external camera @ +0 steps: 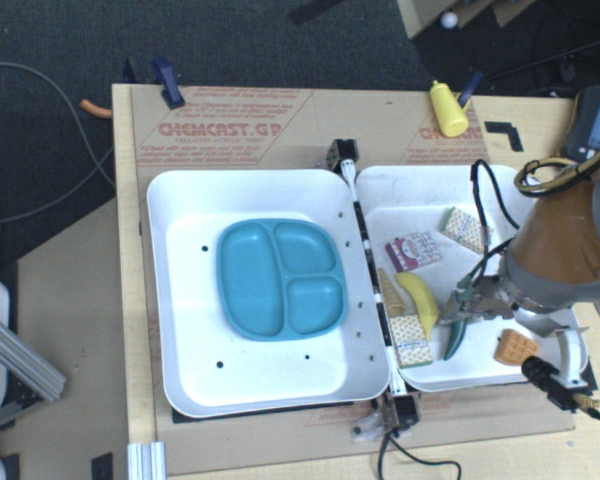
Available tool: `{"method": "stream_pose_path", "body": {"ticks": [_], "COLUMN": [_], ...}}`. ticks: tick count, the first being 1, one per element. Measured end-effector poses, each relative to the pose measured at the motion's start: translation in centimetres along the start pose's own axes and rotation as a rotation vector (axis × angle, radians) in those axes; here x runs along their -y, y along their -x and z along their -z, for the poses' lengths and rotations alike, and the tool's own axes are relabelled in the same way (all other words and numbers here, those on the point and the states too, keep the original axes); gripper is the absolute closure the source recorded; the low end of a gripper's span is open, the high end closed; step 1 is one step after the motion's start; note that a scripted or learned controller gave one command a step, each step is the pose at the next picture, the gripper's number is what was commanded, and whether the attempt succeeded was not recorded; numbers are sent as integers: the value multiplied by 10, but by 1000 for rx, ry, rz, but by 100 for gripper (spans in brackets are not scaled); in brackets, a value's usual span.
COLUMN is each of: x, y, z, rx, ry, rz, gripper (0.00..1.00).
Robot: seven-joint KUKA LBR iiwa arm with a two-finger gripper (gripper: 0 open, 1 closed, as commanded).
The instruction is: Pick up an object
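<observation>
My gripper [458,310] hangs low in the right bin [380,190], just right of a yellow banana [418,299]. A slim teal object [452,338] lies right under the gripper; I cannot tell whether they touch. A purple-and-white packet [413,251] lies behind the banana, and a checkered packet [409,337] lies in front of it. Another checkered piece [465,228] sits toward the bin's back. An orange waffle-like piece [515,346] rests at the front right, partly under the arm [560,253].
The left bin [180,268] holds a blue divided plate [280,278]. A yellow bottle [447,109] and blue clamps [166,81] sit on the cardboard behind the bins. A black cable [480,198] loops over the right bin.
</observation>
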State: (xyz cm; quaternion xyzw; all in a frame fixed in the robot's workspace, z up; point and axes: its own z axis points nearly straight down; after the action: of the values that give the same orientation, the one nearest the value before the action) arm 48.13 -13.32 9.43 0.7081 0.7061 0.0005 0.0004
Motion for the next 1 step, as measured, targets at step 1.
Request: {"method": "stream_pose_path", "body": {"ticks": [1], "x": [2], "y": [-8], "z": [97], "rx": [1], "ry": [0], "rz": [3], "gripper": [100]}}
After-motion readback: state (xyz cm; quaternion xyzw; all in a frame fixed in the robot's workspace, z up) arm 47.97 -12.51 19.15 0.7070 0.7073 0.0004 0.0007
